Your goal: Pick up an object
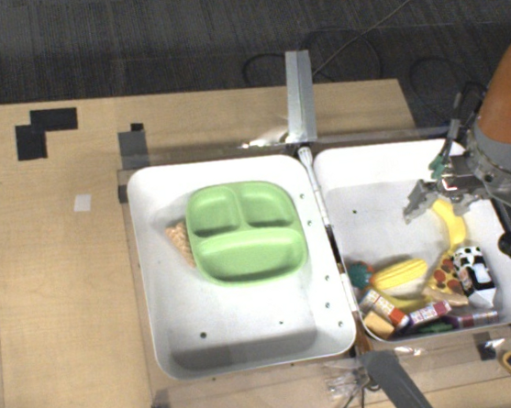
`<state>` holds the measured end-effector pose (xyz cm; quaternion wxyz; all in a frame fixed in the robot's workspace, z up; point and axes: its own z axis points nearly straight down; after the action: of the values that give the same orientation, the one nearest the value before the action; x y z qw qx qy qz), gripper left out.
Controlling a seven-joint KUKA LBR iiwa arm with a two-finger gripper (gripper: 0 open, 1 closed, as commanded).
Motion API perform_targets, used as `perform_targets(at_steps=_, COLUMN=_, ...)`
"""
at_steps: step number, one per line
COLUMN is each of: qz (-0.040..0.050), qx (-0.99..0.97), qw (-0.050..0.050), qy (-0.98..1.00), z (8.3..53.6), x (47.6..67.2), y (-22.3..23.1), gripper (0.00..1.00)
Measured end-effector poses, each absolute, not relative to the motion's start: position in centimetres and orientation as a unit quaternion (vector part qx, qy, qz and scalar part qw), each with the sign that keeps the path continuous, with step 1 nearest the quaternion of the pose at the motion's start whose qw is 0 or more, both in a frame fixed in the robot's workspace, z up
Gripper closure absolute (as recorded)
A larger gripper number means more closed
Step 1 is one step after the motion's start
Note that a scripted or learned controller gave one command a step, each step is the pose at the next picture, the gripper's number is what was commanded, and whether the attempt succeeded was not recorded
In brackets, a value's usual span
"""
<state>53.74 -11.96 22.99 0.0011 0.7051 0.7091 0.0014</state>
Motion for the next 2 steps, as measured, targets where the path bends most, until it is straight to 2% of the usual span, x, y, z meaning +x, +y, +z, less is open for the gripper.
perform_targets(at_steps=1, qz=0.0011, qx=0.727, qw=0.001, qy=0.687, z=13.6, x=52.9, y=-16.4, gripper=0.0)
perform_targets(at_steps=2, qz=0.0019, qx=0.699, qw=0.003, qy=0.715, z=12.7, x=55.1, y=-17.3, gripper=0.0)
